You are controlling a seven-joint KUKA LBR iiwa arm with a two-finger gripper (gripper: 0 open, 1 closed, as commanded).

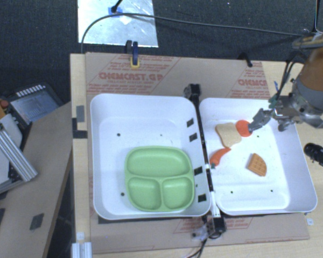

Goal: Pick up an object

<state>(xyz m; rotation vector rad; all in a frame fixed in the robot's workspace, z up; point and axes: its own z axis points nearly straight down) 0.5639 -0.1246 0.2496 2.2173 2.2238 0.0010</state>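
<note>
The right bin (290,198) holds several small toy foods. A pale bread-shaped piece (227,135) lies near its left wall, and an orange-red round piece (243,128) rests against the bread's right edge. Lower down are a red-orange curved piece (219,155) and a tan waffle-like wedge (257,164). My gripper (257,121) comes in from the right on the grey arm (312,98). Its tip is low and just right of the round piece, touching it or nearly so. Nothing is visibly lifted.
A green divided plate (159,177) sits in the left bin (105,144). The black clips of the divider (198,138) run between the two bins. A cable (220,26) crosses the back, and equipment (21,122) stands at the left.
</note>
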